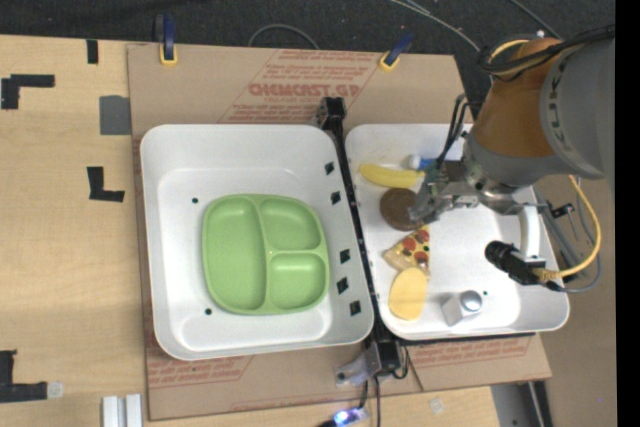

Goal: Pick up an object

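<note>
The gripper (grip state unclear) hangs just right of the brown disc; the banana lies just up-left, long axis left-right.

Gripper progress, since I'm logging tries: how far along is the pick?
Done: the gripper has reached the right bin, low beside the brown disc. In hand: nothing visibly between its fingers. Left: grasp and lift; the banana, pizza slice, yellow piece and grey piece all lie in that bin.
</note>
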Controlling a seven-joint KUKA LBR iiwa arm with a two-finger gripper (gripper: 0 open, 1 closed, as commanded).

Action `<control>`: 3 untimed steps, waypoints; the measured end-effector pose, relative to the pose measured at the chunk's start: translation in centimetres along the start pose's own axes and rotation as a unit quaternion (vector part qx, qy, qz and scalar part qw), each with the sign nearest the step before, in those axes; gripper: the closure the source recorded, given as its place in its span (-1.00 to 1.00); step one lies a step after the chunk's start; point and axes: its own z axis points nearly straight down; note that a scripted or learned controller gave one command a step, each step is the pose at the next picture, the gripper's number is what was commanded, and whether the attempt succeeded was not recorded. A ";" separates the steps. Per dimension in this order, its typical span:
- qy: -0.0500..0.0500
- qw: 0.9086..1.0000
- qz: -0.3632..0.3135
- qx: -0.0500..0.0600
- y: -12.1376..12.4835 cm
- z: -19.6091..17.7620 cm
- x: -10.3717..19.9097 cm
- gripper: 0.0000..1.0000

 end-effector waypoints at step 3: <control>0.001 1.000 -0.003 0.002 0.0 -6.5 5.6 1.00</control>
